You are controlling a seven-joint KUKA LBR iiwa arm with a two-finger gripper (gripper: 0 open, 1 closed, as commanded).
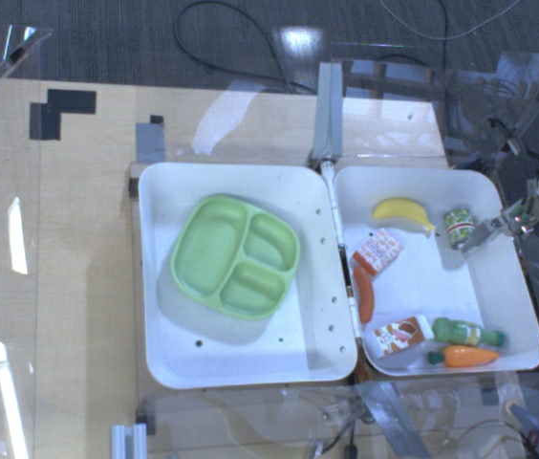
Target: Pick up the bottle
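The green bottle lies on its side near the front edge of the right bin, its long axis running roughly left to right along that front wall. The cap end seems to point right, though that is hard to be sure of at this size. Just in front of it, nearly touching, lies an orange carrot, and to its left sits a small printed carton.

The gripper is over the bin's far right part, slanting in from the right rim and down to the left, with its tip just beside a small green-and-white can. How far its fingers stand apart I cannot tell from here (the tip is a thin grey sliver against white plastic), and nothing shows between them.

So the bottle lies toward the front of the bin from the gripper, well apart from it, and a little left of the wrist. My judgement is that the reach must come toward the front wall and the fingers close across the bottle's short width, meaning turned square to that left-right axis. The carrot crowding its front side looks like the likeliest trouble.

A yellow banana, a red-and-white packet and a red sausage lie elsewhere in this bin, and a green divided plate rests in the left bin.
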